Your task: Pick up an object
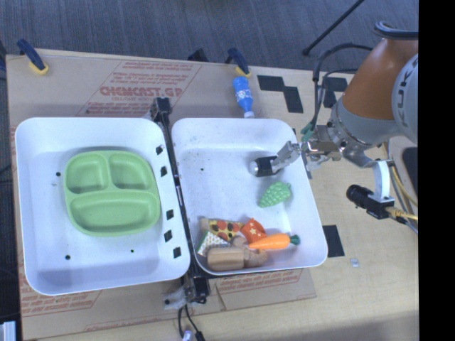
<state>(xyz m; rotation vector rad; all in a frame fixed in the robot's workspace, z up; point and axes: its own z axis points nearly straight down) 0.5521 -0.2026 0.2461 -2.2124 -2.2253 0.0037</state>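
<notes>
My gripper (266, 164) hangs over the upper right part of the right bin (213, 137), reaching in from the right. A green toy grape bunch (275, 194) lies just below it, apart from the fingertips. Along the bin's front wall sit an orange carrot (272, 242), a pizza slice (223, 227), a small red and orange piece (252, 229) and a tan wooden piece (229, 258). Nothing shows between the fingers.
The left bin (35, 190) holds a green divided plate (111, 191). A blue clamp (243, 94) sits behind the right bin, with more clamps on the cardboard's back edge. The arm's grey wrist and cables (355, 141) stand to the right of the bin.
</notes>
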